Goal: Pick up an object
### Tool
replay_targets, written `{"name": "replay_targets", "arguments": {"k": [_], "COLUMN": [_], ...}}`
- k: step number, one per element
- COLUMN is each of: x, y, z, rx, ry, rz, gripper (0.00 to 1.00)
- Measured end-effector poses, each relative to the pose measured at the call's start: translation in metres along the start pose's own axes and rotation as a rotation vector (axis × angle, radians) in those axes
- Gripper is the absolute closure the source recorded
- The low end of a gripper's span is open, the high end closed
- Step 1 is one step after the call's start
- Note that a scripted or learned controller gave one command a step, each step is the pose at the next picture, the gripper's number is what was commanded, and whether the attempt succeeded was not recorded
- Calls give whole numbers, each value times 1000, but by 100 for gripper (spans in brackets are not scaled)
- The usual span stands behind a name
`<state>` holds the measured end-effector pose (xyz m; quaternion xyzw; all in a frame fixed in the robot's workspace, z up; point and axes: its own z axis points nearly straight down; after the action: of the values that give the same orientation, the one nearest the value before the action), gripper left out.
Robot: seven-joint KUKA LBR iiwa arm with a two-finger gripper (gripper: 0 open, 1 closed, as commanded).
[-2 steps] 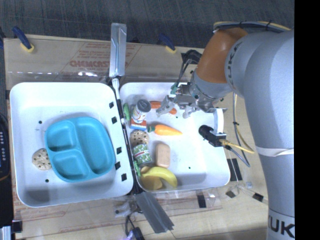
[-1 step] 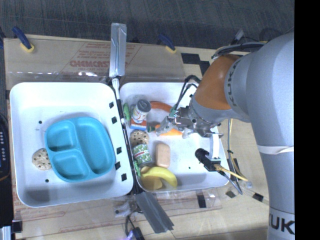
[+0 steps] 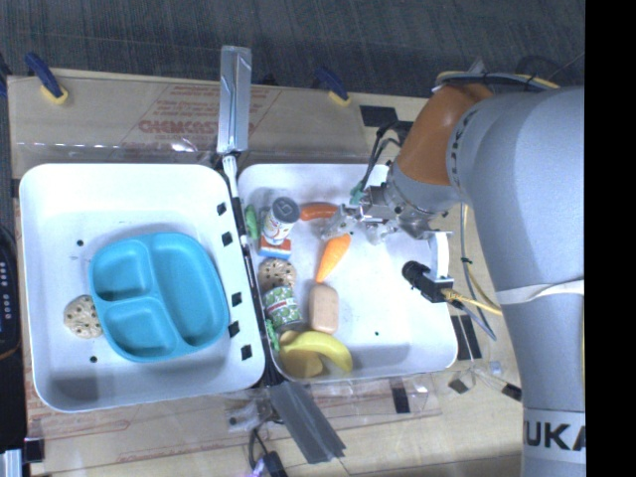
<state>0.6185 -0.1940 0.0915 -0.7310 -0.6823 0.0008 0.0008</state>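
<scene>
The carrot (image 3: 333, 255) lies tilted mid right bin (image 3: 422, 341), just below the gripper (image 3: 350, 223), whose fingers sit narrowly apart, holding nothing. A banana (image 3: 316, 351) rests at the near edge. A blue tray (image 3: 159, 293) fills the left bin (image 3: 50, 192).

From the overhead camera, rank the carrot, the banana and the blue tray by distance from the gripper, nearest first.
1. carrot: right bin, just below-left of the gripper.
2. banana: right bin's near edge, further down.
3. blue tray: left bin, far across the divider.
</scene>
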Motion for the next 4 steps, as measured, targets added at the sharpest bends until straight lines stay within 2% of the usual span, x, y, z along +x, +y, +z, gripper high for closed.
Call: {"name": "replay_targets", "arguments": {"k": [1, 2, 3, 4], "x": [1, 70, 126, 126], "y": [1, 33, 29, 30], "z": [-11, -136, -122, -132], "rx": [0, -15, 2, 2], "ry": [1, 1, 1, 1], "rz": [-3, -56, -213, -216], "gripper": [100, 100, 100, 100]}}
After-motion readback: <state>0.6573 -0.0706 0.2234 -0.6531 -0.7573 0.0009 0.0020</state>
